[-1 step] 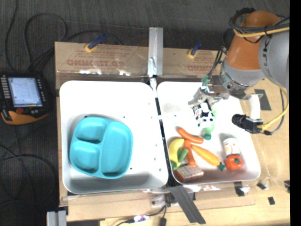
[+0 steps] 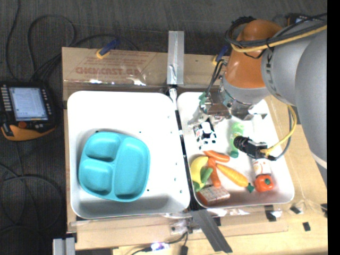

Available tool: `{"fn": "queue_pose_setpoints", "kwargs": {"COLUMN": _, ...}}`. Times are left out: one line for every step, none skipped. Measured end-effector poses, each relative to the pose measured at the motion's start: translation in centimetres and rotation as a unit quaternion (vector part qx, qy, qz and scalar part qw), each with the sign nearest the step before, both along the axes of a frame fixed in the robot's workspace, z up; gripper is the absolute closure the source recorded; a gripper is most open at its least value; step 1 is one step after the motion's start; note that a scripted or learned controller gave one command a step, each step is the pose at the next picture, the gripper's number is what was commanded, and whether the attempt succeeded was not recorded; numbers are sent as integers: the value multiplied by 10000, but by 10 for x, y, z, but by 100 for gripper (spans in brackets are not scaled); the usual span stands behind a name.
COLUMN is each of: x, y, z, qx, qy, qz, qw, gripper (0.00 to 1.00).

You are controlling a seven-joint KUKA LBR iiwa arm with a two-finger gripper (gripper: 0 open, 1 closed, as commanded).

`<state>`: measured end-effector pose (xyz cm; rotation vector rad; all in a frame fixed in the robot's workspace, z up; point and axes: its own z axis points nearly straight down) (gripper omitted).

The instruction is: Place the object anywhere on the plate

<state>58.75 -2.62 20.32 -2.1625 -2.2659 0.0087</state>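
So, nothing on the plate (image 2: 114, 166) yet, pick not made

Gripper (image 2: 208, 120) hangs over the upper part of the right bin (image 2: 281, 187), just above a black-and-white toy (image 2: 206, 133), with a carrot (image 2: 232, 175) and other toy food lower right. Can't tell how its jaws are set or if it's got anything. Blue plate sits bare in the left bin (image 2: 95, 105), so the grab and carry-over are both left.

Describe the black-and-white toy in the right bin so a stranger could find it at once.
Start at the right bin, the one crowded with toy food. Look near its left wall, in the upper half, just below the gripper. The black-and-white toy lies there, above the orange carrots; it is the only patchy black-on-white piece among orange, yellow and green ones.
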Motion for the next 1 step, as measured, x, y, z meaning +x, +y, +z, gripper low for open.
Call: {"fn": "queue_pose_setpoints", "kwargs": {"x": -38, "y": -27, "z": 26, "qx": 2, "qy": -1, "qz": 41, "qw": 10000, "gripper": 100}}
